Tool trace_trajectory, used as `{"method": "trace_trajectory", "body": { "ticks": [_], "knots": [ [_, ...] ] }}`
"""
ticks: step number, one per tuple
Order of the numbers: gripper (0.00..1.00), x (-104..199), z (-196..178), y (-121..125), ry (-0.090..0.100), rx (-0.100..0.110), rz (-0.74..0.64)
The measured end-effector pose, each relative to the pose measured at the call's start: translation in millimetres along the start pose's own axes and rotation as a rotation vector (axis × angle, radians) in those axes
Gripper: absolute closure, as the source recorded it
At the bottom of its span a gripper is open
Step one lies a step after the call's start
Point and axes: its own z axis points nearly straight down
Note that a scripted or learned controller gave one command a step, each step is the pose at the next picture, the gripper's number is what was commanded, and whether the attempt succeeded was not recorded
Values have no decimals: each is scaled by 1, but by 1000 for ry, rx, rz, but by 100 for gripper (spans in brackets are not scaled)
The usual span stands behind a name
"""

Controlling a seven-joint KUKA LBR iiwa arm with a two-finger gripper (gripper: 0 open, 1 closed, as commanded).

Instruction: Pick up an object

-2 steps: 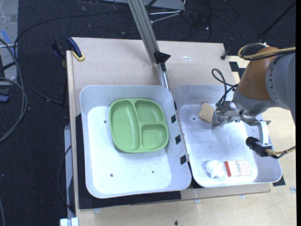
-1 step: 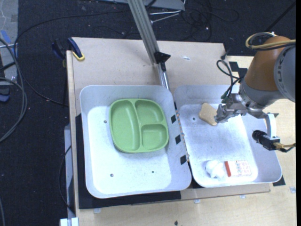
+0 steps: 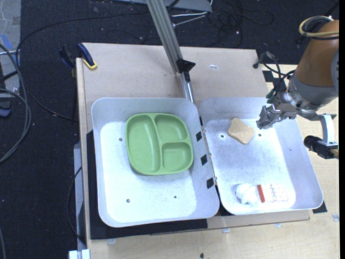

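From my feed, the pale wooden surface [image 3: 135, 72] carried two shallow white bins side by side. Left white bin [image 3: 113, 198] held a green plastic plate with three compartments [image 3: 159, 143], flat, roughly centred. Right white bin [image 3: 296, 161] held a tan, rounded sponge-like lump [image 3: 240, 130] near its far edge, plus a white crumpled wad [image 3: 247, 193] touching a small white packet with a red stripe [image 3: 274, 192] near the front edge. A grey metal pole [image 3: 167, 31] ran diagonally down to the gap between the bins. Nothing stood between the end effector [image 3: 265, 120] and the tan lump; it hung just beside the lump, on its right, over the right bin. I couldn't tell its state, too small and dark. Packet print wasn't legible.
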Motion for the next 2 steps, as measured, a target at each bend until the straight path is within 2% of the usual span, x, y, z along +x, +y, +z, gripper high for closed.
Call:
{"method": "trace_trajectory", "body": {
  "ticks": [1,2],
  "knots": [
    [100,0,-46,2,0,0,0],
    [100,54,-53,-7,4,6,-5]
  ]
}}
